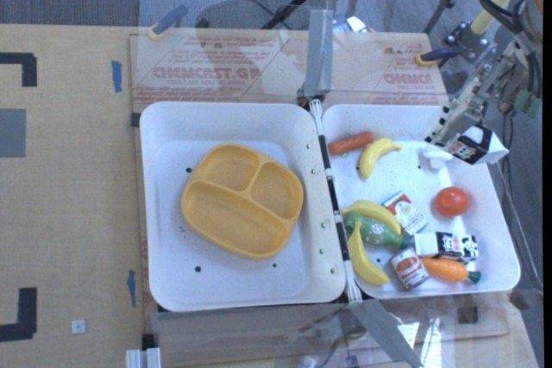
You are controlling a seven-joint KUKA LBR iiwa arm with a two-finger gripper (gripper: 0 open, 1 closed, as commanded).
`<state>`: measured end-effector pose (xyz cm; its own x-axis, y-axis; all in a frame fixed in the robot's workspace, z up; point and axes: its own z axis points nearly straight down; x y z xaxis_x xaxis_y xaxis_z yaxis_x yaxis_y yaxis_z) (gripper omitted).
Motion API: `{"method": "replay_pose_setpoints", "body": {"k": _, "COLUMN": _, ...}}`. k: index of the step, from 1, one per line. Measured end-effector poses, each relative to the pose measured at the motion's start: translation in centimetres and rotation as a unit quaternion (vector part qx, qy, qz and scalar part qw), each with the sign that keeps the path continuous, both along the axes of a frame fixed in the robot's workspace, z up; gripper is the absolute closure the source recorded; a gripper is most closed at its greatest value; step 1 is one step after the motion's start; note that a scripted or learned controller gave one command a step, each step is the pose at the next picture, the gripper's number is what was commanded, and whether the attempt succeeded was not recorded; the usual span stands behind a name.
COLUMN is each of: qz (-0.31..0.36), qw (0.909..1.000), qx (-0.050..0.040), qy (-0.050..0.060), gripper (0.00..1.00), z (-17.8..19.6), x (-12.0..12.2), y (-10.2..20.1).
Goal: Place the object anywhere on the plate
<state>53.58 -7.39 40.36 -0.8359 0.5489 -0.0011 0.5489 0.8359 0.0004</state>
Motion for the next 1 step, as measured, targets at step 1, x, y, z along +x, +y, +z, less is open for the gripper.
{"method": "replay_pose_setpoints", "body": {"k": 1, "qz": 0.096, "qw": 0.9954, "qx": -0.0001, "qy": -0.004, "gripper": 1.0, "z": 3.28, "x": 2.02, "y": 8.54}}
